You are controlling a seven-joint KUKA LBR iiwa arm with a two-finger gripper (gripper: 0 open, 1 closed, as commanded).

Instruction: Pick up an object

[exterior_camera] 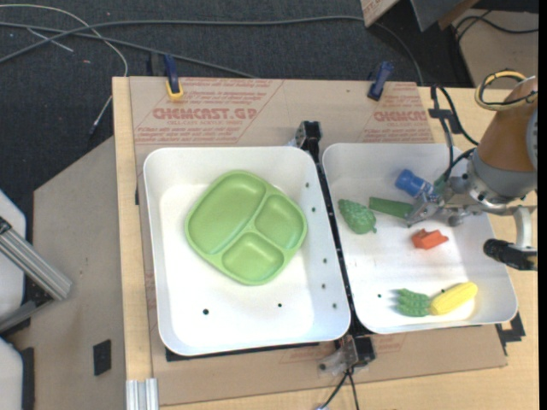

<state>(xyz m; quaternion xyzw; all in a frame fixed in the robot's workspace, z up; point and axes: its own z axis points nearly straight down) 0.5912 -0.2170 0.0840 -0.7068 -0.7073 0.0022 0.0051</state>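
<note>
- From above the bench, two shallow white bins sit side by side on a brown board: the left bin (162, 229) and the right bin (487, 301).
- The left bin holds a light green divided plate (246, 226), turned at an angle, with one large section and two smaller ones. It lies roughly in the middle of that bin, a little toward the far side.
- The right bin holds the small things. A blue piece (409, 181) lies toward the far side, and just nearer than it a dark green bar (391, 206) stretches left to right.
- To the left of that bar, close to the bin's left wall, sits a bumpy green toy vegetable (358, 217).
- An orange-red block (429, 239) lies near the middle of the right bin, apart from the rest.
- At the near side, a yellow corn-like toy (455, 297) lies touching a leafy green piece (413, 302).
- The arm comes in from the right, orange band above a grey wrist, and its gripper (426, 209) hangs low over the right bin, between the blue piece and the orange-red block, right by the right end of the dark green bar.
- I cannot tell from here whether the gripper is clenched or released; nothing is plainly seen in its hold.
- Two clamps, one with a yellow grip (173, 84) and one blue (379, 80), pinch the board's far edge.
</note>
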